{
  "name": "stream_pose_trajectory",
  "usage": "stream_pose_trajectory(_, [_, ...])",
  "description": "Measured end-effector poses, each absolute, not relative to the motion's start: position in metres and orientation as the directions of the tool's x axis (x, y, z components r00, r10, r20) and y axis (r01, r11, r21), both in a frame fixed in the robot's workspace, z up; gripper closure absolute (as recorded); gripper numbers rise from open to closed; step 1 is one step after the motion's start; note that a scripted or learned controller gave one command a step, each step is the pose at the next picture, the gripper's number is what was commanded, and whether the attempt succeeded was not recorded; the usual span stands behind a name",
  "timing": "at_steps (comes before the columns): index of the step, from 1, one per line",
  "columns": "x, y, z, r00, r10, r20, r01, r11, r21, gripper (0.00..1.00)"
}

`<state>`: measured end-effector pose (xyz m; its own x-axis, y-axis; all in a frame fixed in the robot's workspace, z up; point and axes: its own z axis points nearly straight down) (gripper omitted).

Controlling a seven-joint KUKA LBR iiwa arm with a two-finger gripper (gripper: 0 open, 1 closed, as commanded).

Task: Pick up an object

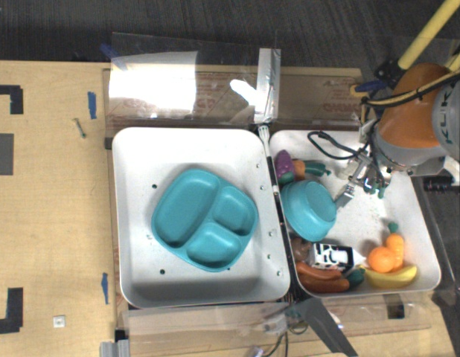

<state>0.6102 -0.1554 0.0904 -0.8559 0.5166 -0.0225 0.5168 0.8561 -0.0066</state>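
The pincer (347,192) hangs with fingers slightly apart, gripping nothing. Just left of it, nearly touching, sits the teal bowl (308,210) (light, stiff, probably slippery plastic); best pinched across its thin rim.

Two white bins (133,155) sit mid-frame on a tan bench (44,199) marked with black squares. The left one holds a teal divided plate (205,218); the right — a teal bowl (310,210), a purple eggplant (284,166), an orange fruit (381,259), a yellow banana (394,276), a black-and-white box (332,256). At upper right, the arm (416,121) is orange and grey.
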Motion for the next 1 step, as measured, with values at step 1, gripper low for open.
stream_pose_trajectory(1, [0.5832, -0.1758, 0.0888, -0.684, 0.730, -0.008, 0.730, 0.684, 0.004, 0.00])
